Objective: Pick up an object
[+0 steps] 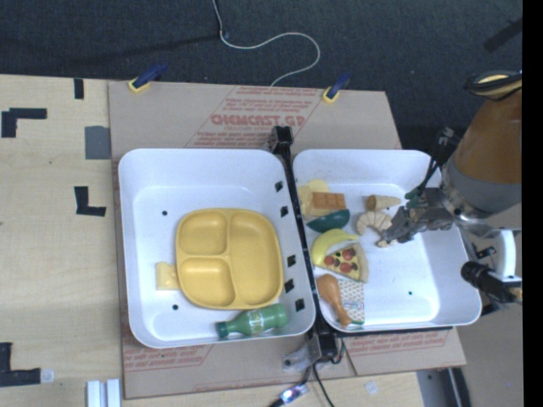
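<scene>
My gripper [395, 229] is low in the right bin [424, 299], reaching in from the right. Its tip sits right beside a beige toy piece [372, 222], and I cannot tell whether they touch. A second small beige and brown piece [381, 202] lies just behind that. Along the bin's left side lie a cracker-like orange block [327, 202], a dark green piece [329, 220], a yellow banana [326, 242], a pizza slice [345, 263] and an orange drumstick [333, 297].
The left bin [144, 202] holds a yellow divided plate [228, 257], a green bottle [253, 321] lying at its front wall and a pale yellow wedge [165, 275] to the plate's left. A black divider clip [281, 138] joins the bins.
</scene>
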You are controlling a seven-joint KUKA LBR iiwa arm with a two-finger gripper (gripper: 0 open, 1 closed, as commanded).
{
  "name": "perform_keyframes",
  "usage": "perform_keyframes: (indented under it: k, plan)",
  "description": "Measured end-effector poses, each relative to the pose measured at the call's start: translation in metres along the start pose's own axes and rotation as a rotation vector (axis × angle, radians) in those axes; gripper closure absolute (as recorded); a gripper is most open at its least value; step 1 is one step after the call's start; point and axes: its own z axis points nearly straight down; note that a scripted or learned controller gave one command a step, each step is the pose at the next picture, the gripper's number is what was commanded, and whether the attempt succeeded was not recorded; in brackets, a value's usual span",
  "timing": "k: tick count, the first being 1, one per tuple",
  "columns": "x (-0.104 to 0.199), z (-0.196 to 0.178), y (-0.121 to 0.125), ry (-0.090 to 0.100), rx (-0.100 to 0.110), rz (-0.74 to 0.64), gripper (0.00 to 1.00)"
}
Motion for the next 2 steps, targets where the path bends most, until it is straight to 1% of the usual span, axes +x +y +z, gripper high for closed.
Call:
perform_keyframes:
  k: [1,2]
  plan:
    - [0.062,0.002,0.011,0.002,0.003,-0.006,1.0]
    - [0.103,0.004,0.034,0.001,0.003,-0.005,1.0]
